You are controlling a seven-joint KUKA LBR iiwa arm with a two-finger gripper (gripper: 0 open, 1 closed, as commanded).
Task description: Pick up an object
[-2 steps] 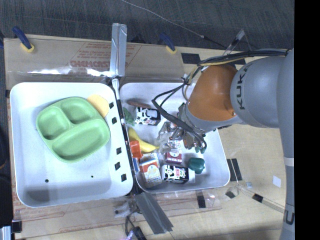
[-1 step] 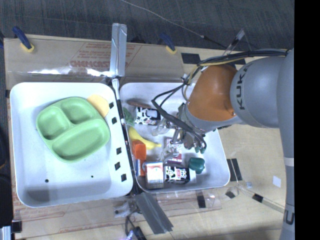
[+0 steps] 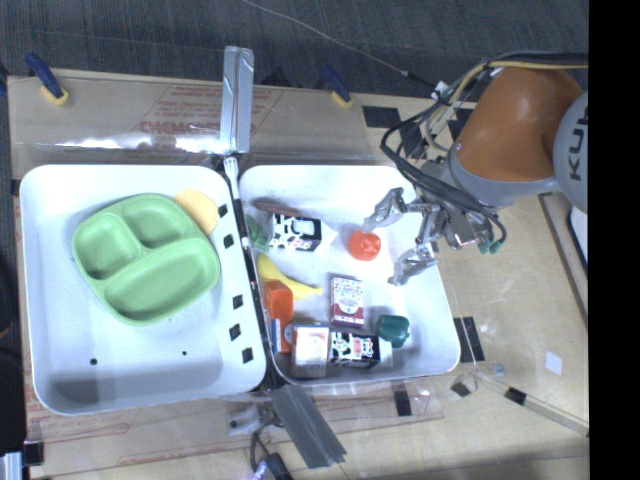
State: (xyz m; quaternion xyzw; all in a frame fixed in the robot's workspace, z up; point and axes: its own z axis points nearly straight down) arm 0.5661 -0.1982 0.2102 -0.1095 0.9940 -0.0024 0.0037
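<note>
Orange tomato toy (image 3: pixel 364 245) lies in right bin (image 3: pixel 432 308); claw (image 3: pixel 398 238) spread wide, holding nothing, just beside it.

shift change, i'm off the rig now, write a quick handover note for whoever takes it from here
Gripper: open, nothing between its fingers, hanging over the right side of the right white bin, near the small orange round object.

Things: the right bin holds the orange object, a black-and-white cow-print carton, a yellow banana-shaped piece, a maroon box, a dark green cup-like piece and more cartons along the near wall. The left white bin holds a green divided plastic plate and a yellow piece beside it.

Done: no pick yet.
Left: close on one object and lift it.
</note>
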